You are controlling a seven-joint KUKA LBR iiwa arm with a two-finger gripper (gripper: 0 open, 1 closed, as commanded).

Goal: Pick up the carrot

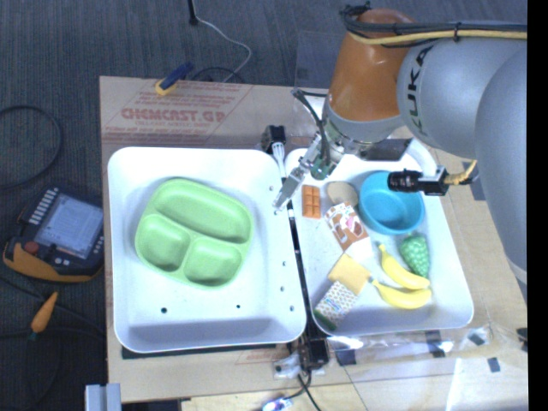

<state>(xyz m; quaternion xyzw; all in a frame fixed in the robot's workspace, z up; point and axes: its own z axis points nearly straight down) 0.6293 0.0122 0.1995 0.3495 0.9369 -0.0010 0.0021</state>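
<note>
arm (411, 67): reached in from the right, orange band over the right bin's far edge; its bulk hid that bin's far right corner.
gripper (291, 187): low at the seam between the bins, near the far end. Fingers looked thin and close together, nothing seen between them; could not tell for sure how wide they stood.
carrot (312, 201): small orange piece in the right bin's far left part, just beside the gripper tip, apart from it as far as I could see. Shape hard to make out, looked blocky.
left bin (128, 315): held a green tray (193, 231) with three compartments.
right bin (449, 302): blue bowl (391, 202) at the far side, partly under the wrist; banana (401, 282) near the right; green berry-like item (416, 253) just beside it; yellow wedge (349, 273) in the middle; box (345, 224) with red and white print by the bowl; patterned packet (336, 302) at the near edge.
beige item (342, 192): behind the box, mostly hidden, could not identify.
pendant (60, 234): on the floor left of the bench.
</note>
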